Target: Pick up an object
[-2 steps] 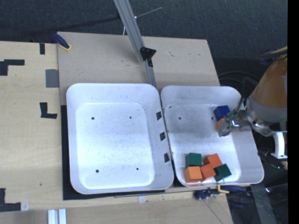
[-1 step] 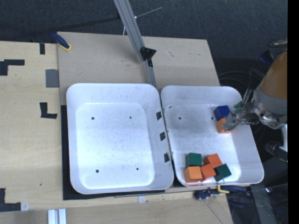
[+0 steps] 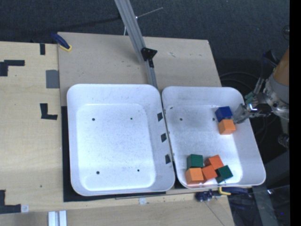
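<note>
Orange block (image 3: pixel 227 126) (under blue block (image 3: pixel 223 112)) lies just left of gripper (image 3: pixel 248 108); finger state unclear.

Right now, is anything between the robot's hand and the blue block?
Nothing visible. The hand sits at the right bin's right rim, and the blue block lies just inside it. The orange block sits beside the blue one, not in between.
</note>
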`<act>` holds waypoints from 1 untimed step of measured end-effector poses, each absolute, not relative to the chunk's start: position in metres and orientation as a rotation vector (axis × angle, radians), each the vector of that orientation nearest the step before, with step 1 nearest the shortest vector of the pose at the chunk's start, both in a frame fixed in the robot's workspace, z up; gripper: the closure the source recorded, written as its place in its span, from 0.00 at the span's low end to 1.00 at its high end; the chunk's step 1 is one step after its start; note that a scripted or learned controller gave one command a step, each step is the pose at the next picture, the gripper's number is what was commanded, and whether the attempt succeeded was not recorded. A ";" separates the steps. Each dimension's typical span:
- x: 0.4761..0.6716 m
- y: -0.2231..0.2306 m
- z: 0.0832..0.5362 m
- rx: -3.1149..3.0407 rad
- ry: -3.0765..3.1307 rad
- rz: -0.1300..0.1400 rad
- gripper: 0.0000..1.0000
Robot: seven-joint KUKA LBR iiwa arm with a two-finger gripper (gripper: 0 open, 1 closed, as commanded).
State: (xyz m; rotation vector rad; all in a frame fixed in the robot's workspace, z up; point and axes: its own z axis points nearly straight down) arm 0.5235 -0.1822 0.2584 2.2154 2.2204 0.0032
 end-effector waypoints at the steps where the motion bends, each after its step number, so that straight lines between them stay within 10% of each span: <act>1: 0.537 -0.133 0.244 2.216 2.229 -0.001 1.00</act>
